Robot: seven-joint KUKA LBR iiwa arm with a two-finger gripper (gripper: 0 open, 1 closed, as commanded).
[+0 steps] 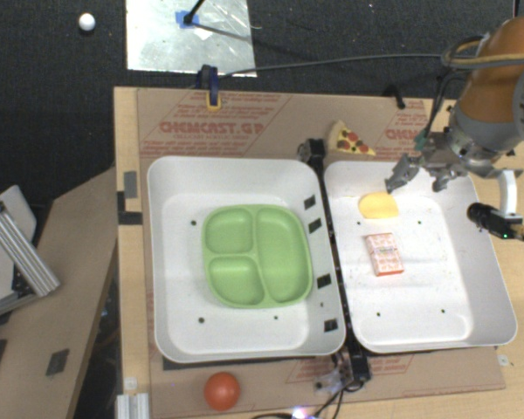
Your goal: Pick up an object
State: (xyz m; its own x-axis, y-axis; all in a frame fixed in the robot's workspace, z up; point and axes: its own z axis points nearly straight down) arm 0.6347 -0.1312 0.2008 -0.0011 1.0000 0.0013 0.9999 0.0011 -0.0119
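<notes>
Hovering with its fingers spread and holding nothing, the two-finger gripper sits just beside the rounded yellow object in the right shallow white bin; descent, grasp and lift remain.

divided plate in left bin; right bin holds round piece behind small box; ball before left bin; tool above right bin's back edge.

Black backdrop behind a cardboard-covered bench bearing 2 bins.
</notes>
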